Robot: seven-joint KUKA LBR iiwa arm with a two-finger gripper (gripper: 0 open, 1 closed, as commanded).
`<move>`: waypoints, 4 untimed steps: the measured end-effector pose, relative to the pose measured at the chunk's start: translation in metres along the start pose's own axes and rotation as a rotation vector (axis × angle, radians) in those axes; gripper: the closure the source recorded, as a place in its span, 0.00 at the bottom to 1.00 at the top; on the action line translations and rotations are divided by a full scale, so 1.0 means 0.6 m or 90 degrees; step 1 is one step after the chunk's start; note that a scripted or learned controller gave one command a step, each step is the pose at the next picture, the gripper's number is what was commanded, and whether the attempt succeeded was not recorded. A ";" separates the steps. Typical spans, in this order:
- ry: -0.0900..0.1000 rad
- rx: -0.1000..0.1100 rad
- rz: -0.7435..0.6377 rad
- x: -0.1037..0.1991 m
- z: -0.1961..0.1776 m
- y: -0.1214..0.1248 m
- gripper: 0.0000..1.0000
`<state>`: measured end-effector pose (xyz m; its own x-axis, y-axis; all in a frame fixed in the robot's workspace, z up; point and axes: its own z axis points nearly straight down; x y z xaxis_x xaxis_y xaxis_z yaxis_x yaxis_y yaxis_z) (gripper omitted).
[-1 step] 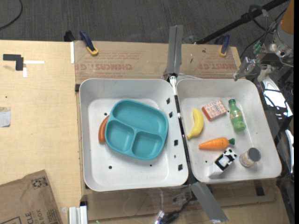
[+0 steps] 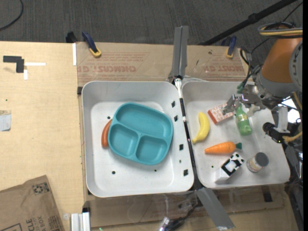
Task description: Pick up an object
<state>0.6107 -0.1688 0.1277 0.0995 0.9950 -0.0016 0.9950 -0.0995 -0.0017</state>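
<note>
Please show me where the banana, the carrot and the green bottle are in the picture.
banana (image 2: 202, 127): camera view, middle of its yellow curve.
carrot (image 2: 220, 148): camera view, middle of its orange body.
green bottle (image 2: 243, 123): camera view, its green body, below the cap.

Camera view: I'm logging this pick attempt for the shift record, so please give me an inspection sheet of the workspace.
Surface: two white bins; left bin, right bin.
Job's things: in the right bin, banana, carrot, green bottle, red-and-white packet, black-and-white box, small can.
Clutter: in the left bin, teal divided plate lying over an orange item.
Grippers: gripper low over the packet and bottle; holding nothing that can be seen.
Cables: black cables on the floor, more beside the arm.
Surroundings: cardboard sheets, blue clamps.
</note>
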 end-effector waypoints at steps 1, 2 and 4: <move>0.002 -0.004 0.071 -0.059 0.053 0.023 0.00; 0.003 -0.004 0.069 -0.058 0.040 0.025 1.00; 0.000 0.002 0.084 0.100 -0.211 -0.053 1.00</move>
